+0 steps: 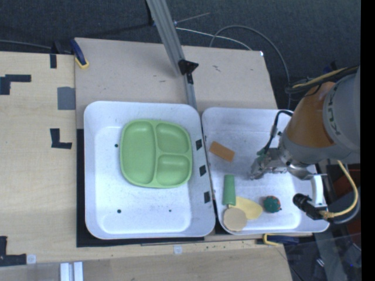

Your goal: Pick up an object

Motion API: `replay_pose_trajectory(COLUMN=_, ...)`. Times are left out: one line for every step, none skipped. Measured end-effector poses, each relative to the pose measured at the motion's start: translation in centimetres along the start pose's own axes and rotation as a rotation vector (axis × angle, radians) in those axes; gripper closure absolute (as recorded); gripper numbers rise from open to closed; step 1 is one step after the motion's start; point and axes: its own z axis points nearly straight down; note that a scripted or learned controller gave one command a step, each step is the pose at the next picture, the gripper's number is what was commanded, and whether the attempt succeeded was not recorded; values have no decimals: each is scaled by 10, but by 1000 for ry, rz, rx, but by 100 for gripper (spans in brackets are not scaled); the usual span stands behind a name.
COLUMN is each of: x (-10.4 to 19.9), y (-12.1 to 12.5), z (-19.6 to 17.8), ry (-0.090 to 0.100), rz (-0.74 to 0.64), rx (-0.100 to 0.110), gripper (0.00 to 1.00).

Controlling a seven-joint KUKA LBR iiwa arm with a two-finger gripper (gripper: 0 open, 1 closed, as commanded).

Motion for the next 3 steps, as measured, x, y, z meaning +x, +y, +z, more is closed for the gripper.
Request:
replay_pose_trajectory(x=-4, y=-8, z=-48, ry=-2, rz=3, rx=-6, gripper=100)
replay_pose_trajectory(x=-10, y=-1, z=-97, ry=-3, rz=2, rx=-8, gripper=100)
replay_pose_trajectory(x=-10, y=0, z=-132, ry=-3, rz=2, rx=-7, gripper=100)
